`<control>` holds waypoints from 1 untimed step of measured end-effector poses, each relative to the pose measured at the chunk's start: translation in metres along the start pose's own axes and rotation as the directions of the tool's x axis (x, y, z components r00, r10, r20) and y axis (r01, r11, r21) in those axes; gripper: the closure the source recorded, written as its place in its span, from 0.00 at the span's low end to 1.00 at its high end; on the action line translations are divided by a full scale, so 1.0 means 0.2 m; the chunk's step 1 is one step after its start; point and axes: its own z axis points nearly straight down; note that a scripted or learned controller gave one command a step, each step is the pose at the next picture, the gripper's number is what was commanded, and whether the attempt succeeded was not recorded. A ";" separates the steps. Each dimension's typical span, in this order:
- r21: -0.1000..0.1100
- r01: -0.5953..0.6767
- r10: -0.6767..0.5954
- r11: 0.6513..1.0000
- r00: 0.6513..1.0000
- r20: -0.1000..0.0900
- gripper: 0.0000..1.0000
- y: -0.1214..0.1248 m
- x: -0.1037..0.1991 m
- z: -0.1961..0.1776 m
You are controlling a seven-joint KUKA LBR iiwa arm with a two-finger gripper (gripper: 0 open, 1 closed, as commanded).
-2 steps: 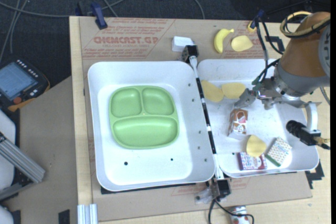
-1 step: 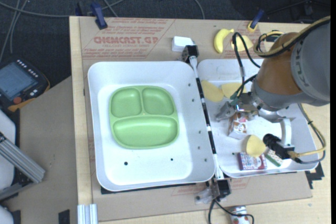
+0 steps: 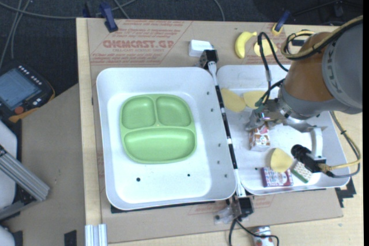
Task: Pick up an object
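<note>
1. Two white bins lie side by side; the gripper hangs low inside the right bin, the arm reaching over it.
2. Whether the fingers are apart or together cannot be told: the wrist hides them.
3. A small red-and-white packet lies just below the fingertips, seemingly resting on the bin floor, the likeliest target.
4. A yellow wedge and a purple packet lie farther out; a pale yellow piece sits beside the fingers.
5. The left bin holds a green divided plate.
6. Judged progress: approach made; grasp and lift not yet shown.
</note>
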 end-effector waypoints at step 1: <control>0.009 0.003 -0.003 1.000 1.000 -0.005 1.00 -0.16 0.30 -0.50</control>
